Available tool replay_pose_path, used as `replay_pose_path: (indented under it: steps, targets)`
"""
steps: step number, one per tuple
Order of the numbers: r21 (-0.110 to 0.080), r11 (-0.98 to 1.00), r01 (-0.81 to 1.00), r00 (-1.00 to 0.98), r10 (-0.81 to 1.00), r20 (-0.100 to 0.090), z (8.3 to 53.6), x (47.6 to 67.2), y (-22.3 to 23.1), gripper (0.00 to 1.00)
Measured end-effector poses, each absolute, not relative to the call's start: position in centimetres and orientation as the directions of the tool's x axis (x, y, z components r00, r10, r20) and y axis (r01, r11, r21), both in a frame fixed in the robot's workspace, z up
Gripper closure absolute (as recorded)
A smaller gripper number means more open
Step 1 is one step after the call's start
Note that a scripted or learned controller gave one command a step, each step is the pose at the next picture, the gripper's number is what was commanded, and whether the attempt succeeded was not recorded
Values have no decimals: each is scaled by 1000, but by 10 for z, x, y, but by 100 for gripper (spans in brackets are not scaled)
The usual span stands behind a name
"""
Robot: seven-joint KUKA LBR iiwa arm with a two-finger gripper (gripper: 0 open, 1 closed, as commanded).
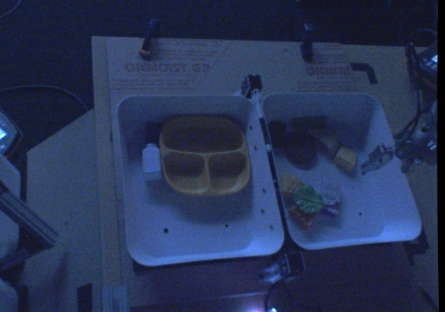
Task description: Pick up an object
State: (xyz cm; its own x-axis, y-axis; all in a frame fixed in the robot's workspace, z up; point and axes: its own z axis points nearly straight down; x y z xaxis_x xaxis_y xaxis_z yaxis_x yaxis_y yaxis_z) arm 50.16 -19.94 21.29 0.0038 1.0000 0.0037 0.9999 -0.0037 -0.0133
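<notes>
Across the dim bench, two shallow white bins lie side by side. Largest is the left white bin (pixel 139 234), holding a yellow three-compartment plastic plate (pixel 204 154) with a small white bottle (pixel 151 160) touching its left edge. The right white bin (pixel 375 224) holds a dark round object (pixel 301 149), a crumpled multicoloured packet (pixel 311 201) and a small yellow block (pixel 345 158). At that bin's right rim hangs the gripper (pixel 377 157), near the block; whether it is released or clenched I cannot tell. The block is the closest candidate: probably light and stiff, best pinched across its flat sides. Open floor lies right of it, though the rim wall crowds the approach.
</notes>
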Motion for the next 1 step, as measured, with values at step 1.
replay_pose_path:
  steps: [1]
  targets:
    - [0, 0, 1000, 0, 1000, 0, 219, 505, -199, 0]
